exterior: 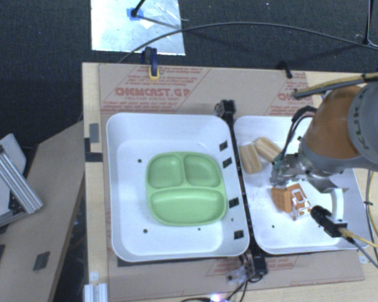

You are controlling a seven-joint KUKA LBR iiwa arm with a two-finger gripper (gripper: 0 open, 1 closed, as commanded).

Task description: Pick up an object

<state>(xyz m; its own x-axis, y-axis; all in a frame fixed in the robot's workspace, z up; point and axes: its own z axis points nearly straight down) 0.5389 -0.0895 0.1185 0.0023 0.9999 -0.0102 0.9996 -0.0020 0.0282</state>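
Orange-brown blocky object with white markings (288, 199) — lying flat on the floor of the shallow white bin at the view's right (271, 234), near its middle and clear of the walls. It is judged the likeliest pick, since open floor is lying around it and the gripper is sitting just above it in the view.

Robot gripper (281, 171) — hanging over that same bin on the grey arm with the orange band (340, 131), which is reaching in from the view's right. It is sitting between the blocky object and the rolls. Whether it is touching the object's upper edge or only just beside it is not showing. Clenched or released: cannot tell. Nothing is showing as held.

Pair of pale tan, rounded bread-roll shapes (258, 154) — lying side by side toward the bin's inner wall, near the gripper. Probably the alternative pick.

Light green three-compartment plastic plate (186, 189) — lying face up in the middle of the shallow white bin at the view's left (129, 234), well apart from the gripper and seemingly not being targeted.

Status: the blocky object is resting on the bin floor, so the pick is looking not yet done.
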